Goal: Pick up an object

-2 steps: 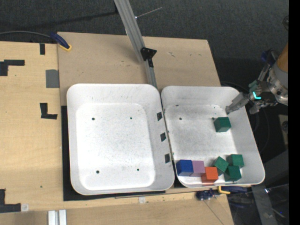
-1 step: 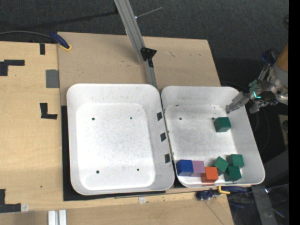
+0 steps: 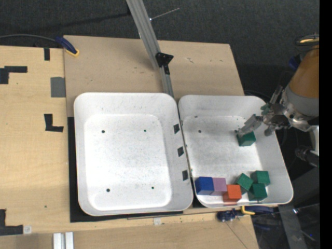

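Two bins sit side by side on the bench [image 3: 129, 61], their inner rims touching. The left bin [image 3: 83, 113] lies beside the right bin [image 3: 207, 104]. In the right bin, one block [image 3: 247, 138] lies apart from the rest, toward the right wall, with the gripper [image 3: 261, 122] just above and behind it. A cluster of blocks [image 3: 233, 185] lies along that bin's near edge, packed close together. A slanted rail [image 3: 145, 25] crosses the bench behind the bins and ends between their far corners.
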Controlling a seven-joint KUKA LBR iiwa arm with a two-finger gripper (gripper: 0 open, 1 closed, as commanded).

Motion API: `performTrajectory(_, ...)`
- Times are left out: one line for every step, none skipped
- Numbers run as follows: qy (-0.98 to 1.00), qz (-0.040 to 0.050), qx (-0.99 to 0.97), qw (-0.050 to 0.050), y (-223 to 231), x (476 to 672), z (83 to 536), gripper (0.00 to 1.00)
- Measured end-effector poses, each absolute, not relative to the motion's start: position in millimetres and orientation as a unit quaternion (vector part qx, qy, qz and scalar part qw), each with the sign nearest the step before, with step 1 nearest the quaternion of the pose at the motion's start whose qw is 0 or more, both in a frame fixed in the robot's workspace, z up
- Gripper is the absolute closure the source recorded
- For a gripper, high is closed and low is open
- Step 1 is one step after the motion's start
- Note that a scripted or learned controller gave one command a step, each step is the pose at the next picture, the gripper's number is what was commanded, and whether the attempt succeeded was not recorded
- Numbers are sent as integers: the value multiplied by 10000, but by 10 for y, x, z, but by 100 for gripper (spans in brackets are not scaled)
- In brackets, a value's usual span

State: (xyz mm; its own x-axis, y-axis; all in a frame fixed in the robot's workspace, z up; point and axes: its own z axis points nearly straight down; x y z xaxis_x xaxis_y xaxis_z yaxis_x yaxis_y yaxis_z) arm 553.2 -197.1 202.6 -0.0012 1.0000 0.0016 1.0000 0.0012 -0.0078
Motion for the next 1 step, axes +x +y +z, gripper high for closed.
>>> performTrajectory(-7076,20,-7066,27,-1892,5586,1519,0)
